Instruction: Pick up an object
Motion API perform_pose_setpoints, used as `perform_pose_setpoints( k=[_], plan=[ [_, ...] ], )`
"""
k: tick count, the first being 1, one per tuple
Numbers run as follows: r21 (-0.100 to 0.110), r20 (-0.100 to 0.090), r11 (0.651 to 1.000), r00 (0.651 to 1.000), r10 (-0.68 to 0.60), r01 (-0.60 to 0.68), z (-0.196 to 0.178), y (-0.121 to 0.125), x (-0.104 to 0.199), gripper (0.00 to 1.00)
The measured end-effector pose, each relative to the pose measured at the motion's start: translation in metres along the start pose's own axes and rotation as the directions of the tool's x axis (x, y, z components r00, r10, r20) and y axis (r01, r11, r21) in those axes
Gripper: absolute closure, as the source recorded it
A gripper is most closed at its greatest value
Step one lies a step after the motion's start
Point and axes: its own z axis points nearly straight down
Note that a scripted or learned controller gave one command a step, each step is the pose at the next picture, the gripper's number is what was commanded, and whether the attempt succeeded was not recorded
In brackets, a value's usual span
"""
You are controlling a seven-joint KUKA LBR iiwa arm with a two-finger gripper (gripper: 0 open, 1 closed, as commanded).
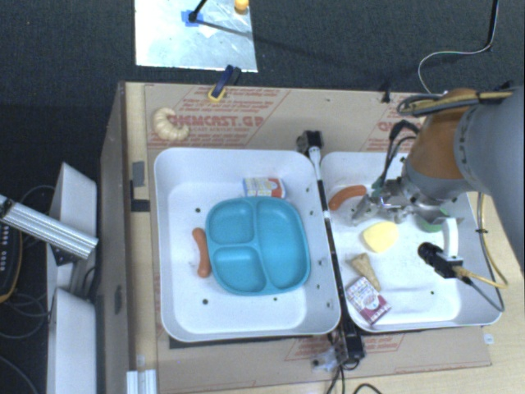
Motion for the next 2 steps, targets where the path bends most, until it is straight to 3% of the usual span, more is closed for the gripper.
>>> perform_pose_setpoints(
  k=[1,2],
  plan=[
    [0.001,-0.001,1.0,1.0,0.002,-0.002,0.0,-0.035,0.004,0.0],
    [0.0,-0.001,1.0,1.0,0.0,0.0,-0.01,-0.035,0.004,1.0]
  ],
)
